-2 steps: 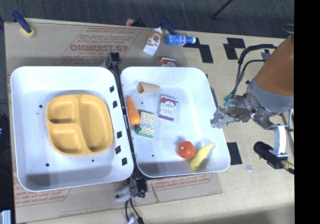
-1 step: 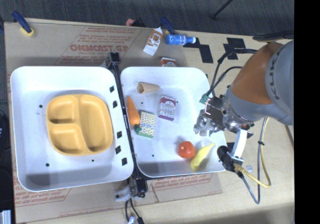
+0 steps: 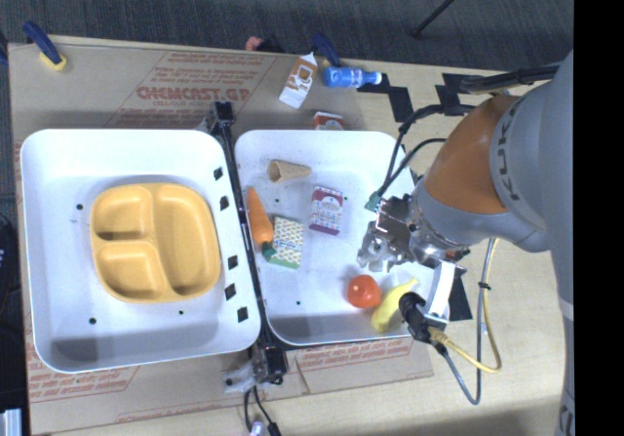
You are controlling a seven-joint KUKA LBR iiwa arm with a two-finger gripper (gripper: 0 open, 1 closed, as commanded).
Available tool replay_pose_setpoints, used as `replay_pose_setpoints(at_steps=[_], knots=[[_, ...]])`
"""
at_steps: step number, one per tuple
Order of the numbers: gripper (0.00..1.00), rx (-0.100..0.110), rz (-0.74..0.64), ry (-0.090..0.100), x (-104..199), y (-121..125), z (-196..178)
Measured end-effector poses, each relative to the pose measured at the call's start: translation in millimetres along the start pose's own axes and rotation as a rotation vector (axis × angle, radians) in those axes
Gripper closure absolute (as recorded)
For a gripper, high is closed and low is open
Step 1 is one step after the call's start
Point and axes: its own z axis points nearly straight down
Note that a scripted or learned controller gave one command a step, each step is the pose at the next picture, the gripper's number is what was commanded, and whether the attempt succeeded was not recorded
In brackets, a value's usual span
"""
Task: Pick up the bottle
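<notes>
A small blue bottle (image 3: 347, 77) lies on its side on the cardboard behind the right bin (image 3: 322, 332), outside both bins. My gripper (image 3: 376, 251) hangs low over the right side of the right bin, just above a red tomato (image 3: 363, 291) and a yellow banana (image 3: 392, 305). It is far in front of the bottle, with nothing visibly in it. The grey arm with its orange band (image 3: 468, 166) reaches in from the right and hides the bin's right wall.
The right bin also holds a cone (image 3: 290, 170), a carrot (image 3: 258, 217), a purple-red carton (image 3: 328, 209) and a checkered packet (image 3: 287, 241). A yellow divided plate (image 3: 154, 238) sits in the left bin (image 3: 44, 258). A small milk carton (image 3: 298, 81) lies beside the bottle.
</notes>
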Motion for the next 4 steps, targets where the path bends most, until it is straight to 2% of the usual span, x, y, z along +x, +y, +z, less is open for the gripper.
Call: replay_pose_setpoints(at_steps=[1,2,3,4], knots=[[1.00,-0.001,0.376,0.001,41.1,-20.1,-27.5],[1.00,0.002,0.390,0.000,107.2,-53.1,1.3],[1.00,0.001,0.452,0.000,170.9,-84.9,-23.6],[1.00,0.003,0.379,-0.001,182.2,-91.0,-12.2]])
